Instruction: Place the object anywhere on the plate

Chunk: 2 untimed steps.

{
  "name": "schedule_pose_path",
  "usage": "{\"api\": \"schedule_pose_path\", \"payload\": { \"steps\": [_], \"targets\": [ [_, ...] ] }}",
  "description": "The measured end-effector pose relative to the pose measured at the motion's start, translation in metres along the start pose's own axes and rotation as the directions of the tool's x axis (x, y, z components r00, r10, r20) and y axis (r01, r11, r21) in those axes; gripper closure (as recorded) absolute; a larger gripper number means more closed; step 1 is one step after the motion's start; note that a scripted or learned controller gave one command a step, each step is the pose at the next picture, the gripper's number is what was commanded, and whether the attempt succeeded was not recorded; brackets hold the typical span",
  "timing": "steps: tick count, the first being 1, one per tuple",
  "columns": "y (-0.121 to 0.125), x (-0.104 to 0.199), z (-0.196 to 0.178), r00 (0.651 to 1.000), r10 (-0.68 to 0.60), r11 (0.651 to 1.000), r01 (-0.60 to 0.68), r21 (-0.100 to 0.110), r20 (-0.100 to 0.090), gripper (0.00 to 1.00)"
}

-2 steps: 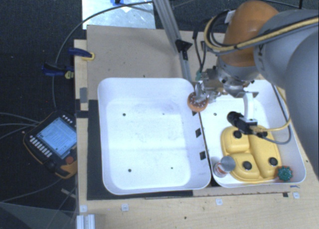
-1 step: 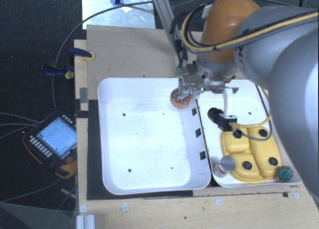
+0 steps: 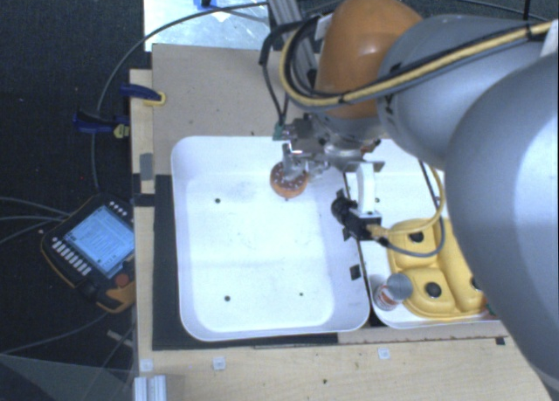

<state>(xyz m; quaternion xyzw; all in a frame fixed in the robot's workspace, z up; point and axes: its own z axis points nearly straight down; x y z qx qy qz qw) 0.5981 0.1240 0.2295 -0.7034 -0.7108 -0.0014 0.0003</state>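
Note:
A small round brown object (image 3: 287, 183), ring-shaped like a doughnut, is at the far right corner of the left white bin (image 3: 249, 255). My gripper (image 3: 294, 163) is directly over it, its tip touching or overlapping the object's upper edge. The arm's wrist hides how the object sits against the gripper. The yellow plate (image 3: 434, 290), with dark round marks on it, lies in the near part of the right white bin (image 3: 403, 188), partly under the arm. The gripper is to the left of and beyond the plate.
A small item with a grey round top (image 3: 395, 288) stands at the plate's near-left edge in the right bin. The grey arm covers the right side of the bench. A teach pendant (image 3: 94, 246) lies on the floor to the left.

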Motion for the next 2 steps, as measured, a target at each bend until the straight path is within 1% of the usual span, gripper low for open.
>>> {"api": "schedule_pose_path", "payload": {
  "steps": [1,2],
  "targets": [
    [0.0038,0.0533,0.0157,1.0,0.001,1.0,-0.001,0.001,0.0,1.0],
    [0.0041,0.0499,0.015,1.0,0.005,1.0,-0.005,0.001,0.002,0.0]
  ]
}}
